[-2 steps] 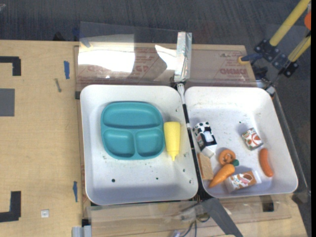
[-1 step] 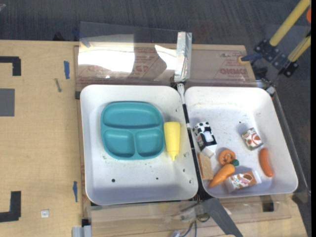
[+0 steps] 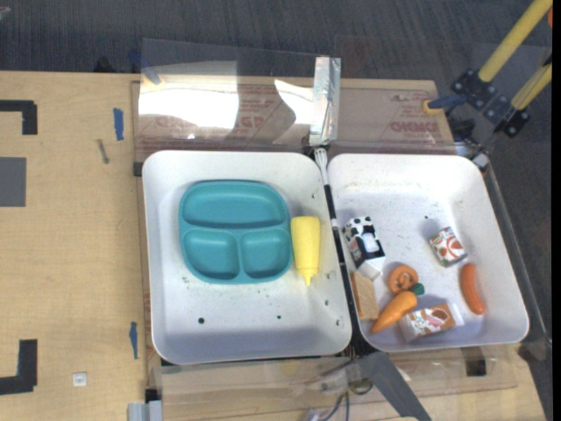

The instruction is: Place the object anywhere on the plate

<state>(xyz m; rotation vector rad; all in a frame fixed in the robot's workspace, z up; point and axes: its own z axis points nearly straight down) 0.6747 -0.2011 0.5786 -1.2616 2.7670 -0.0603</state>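
Two shallow white bins sit side by side on the bench at the centre of the frame. The left bin (image 3: 166, 323) holds a teal plate (image 3: 235, 230) with three compartments, lying flat in the bin's upper middle. Just beside the plate's right edge lies a yellow mustard bottle (image 3: 306, 246), upright in the frame with its nozzle pointing toward the lower edge. The bottle rests on the bin floor, close against the plate rim; contact cannot be confirmed. It is not on the plate.

The right bin (image 3: 412, 178) holds the remaining items, grouped in its lower half:
- a black-and-white carton (image 3: 363, 239) near the bin's left wall;
- a slice of toast (image 3: 365, 295) directly below it;
- a small orange round vegetable with a green stem (image 3: 403, 279) at centre;
- a carrot (image 3: 394, 311) lying at a slant, tip toward lower left, touching a red-and-white carton (image 3: 429, 319) on its right;
- a second red-and-white carton (image 3: 448, 246) toward the right;
- an orange sausage (image 3: 472, 288) near the right wall, lying lengthwise.

A clear panel (image 3: 232, 103) stands behind the left bin. Yellow and black struts (image 3: 504, 51) occupy the upper right corner of the frame. The gripper's state cannot be told from where I stand.
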